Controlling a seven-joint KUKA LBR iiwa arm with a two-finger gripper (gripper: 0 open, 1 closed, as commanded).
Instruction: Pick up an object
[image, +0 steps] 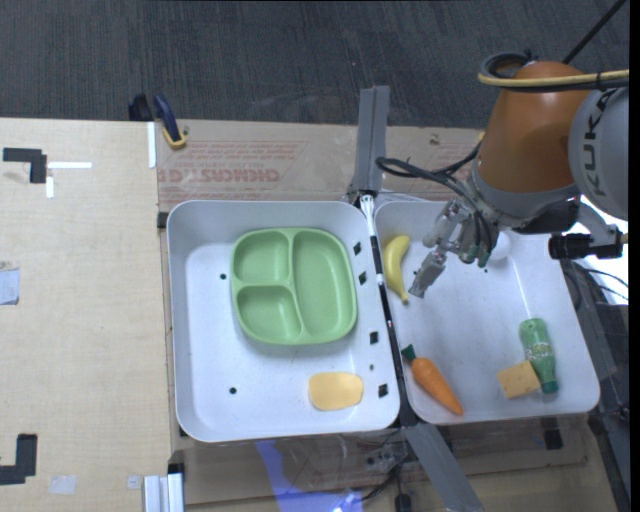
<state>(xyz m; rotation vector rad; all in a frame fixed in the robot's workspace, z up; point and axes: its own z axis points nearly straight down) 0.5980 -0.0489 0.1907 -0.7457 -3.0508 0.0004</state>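
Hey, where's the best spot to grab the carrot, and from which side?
Probably the carrot is best gripped across its thick orange middle, coming straight down from above. It lies flat and slanted in the right bin, green top near the divider, with open floor on its right side for a finger.

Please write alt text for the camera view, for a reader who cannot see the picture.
A grey and orange robot arm lowers its gripper into the right white bin, next to a banana. This bin also holds a carrot, a green bottle and a yellow block. The left bin holds a green divided plate and a flat yellow piece.
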